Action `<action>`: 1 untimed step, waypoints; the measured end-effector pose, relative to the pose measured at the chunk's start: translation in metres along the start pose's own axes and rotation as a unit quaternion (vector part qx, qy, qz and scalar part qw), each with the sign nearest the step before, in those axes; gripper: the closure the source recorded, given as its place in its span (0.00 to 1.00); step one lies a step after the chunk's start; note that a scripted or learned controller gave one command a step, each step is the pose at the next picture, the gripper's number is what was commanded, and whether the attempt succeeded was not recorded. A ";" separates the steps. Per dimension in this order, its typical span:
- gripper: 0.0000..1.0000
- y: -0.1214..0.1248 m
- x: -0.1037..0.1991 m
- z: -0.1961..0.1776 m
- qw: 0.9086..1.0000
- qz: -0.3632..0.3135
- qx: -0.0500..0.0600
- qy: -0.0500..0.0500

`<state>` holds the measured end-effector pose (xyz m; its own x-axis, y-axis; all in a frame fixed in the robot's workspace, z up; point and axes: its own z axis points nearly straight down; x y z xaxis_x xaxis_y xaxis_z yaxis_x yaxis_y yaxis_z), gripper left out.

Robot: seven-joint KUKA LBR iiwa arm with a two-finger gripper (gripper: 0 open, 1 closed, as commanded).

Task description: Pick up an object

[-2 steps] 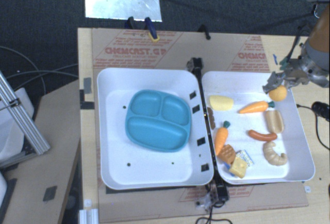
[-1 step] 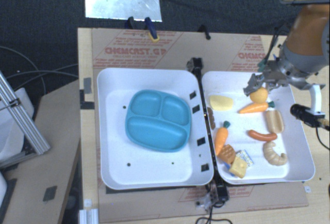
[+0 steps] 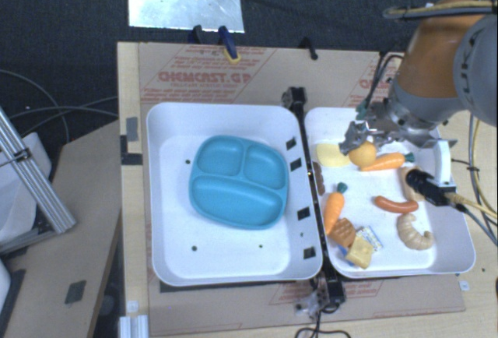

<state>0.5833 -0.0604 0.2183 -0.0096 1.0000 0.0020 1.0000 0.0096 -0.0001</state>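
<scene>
Yellow lemon (image 3: 362,155) lies upper middle of the right bin (image 3: 459,251), touching the tool (image 3: 359,135); whether the tool grips it, I cannot tell.

We saw two bins side by side on the bench (image 3: 233,68), touching along the middle. In the left bin (image 3: 167,243) a divided plate (image 3: 239,181) lay near the centre. In the right bin (image 3: 459,251) a round fruit (image 3: 362,155) sat toward twelve o'clock, a carrot (image 3: 384,163) touching it at three. Another carrot (image 3: 333,209) lay toward nine o'clock, a sausage (image 3: 395,205) near the centre, a shrimp (image 3: 413,232) at four, and a cracker (image 3: 360,252) at seven.
</scene>
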 end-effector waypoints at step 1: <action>1.00 -0.009 0.043 -0.009 1.000 0.000 -0.001 0.000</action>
<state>0.5736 -0.0172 0.2274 -0.0095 1.0000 0.0022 1.0000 0.0095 0.0015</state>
